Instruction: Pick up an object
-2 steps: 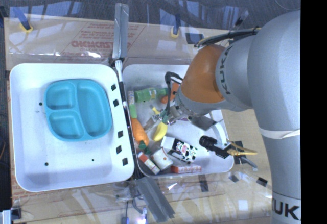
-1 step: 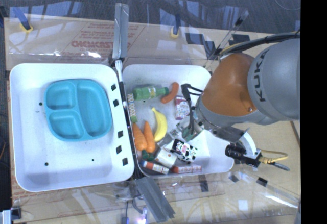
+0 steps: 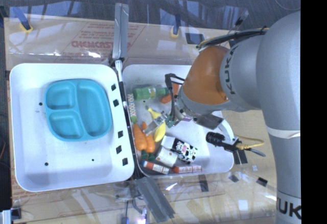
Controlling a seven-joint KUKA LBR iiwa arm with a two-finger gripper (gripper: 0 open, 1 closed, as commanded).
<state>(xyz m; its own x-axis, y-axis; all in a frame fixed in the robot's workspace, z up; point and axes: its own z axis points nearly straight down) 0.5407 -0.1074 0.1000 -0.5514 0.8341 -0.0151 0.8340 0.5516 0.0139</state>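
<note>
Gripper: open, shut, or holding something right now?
Gripper: cannot be told; it is down in the right bin among the cluttered items, with the orange wrist band covering most of it.

right bin (image 3: 223, 163) crowded, left bin (image 3: 30, 167) roomy around blue tray (image 3: 77, 109), seemingly

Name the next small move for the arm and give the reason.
Probably a short straight descent onto the yellow banana-like piece. The gripper sits low in the right bin, just above the cluttered pile, with that piece right beside it. The blue divided tray lies alone in the left bin, so nothing to pick lies there.
</note>
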